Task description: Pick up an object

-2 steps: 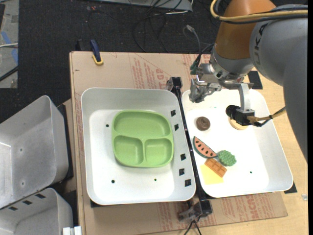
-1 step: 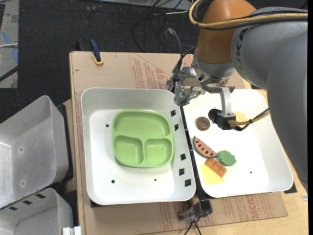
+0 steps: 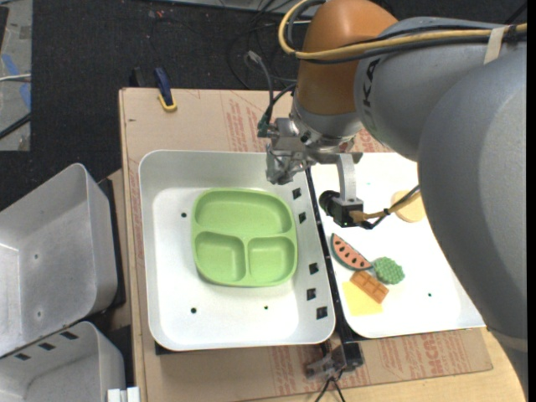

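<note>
A green divided plate (image 3: pixel 244 237) lies in the left white bin (image 3: pixel 167 224). In the right bin (image 3: pixel 444 304) rest a watermelon slice (image 3: pixel 349 252), a green broccoli-like piece (image 3: pixel 388 270), an orange cracker (image 3: pixel 369 287) and a yellow wedge (image 3: pixel 362 303). A tan round item (image 3: pixel 409 206) sits further back, partly hidden by the arm. My gripper (image 3: pixel 280 170) hangs over the left bin's far right corner, above and beyond the plate, with nothing seen in it.
Cardboard (image 3: pixel 209 120) lines the bench under both bins. A blue and yellow clamp (image 3: pixel 165 90) sits at the back left. Grey plastic containers (image 3: pixel 50 241) stand to the left. The big arm covers the right bin's far part.
</note>
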`<action>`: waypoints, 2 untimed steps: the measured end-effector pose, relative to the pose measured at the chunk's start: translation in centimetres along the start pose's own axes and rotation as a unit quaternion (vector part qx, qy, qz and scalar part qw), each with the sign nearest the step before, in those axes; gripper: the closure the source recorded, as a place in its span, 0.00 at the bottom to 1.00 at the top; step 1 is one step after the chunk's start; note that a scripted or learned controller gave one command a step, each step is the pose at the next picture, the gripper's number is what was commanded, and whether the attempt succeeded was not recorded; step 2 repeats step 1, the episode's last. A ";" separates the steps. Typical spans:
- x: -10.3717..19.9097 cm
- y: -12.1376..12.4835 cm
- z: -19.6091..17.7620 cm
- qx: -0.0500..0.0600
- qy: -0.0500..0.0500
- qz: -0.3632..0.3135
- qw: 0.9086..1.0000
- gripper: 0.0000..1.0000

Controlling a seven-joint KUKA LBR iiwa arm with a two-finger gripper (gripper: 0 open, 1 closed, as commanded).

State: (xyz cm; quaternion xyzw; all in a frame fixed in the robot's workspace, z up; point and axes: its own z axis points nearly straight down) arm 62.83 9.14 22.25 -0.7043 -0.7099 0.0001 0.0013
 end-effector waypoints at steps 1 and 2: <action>-0.4 0.0 -0.1 0.000 -0.001 0.003 1.000 0.00; -0.4 0.0 -0.1 0.000 -0.001 0.003 1.000 0.00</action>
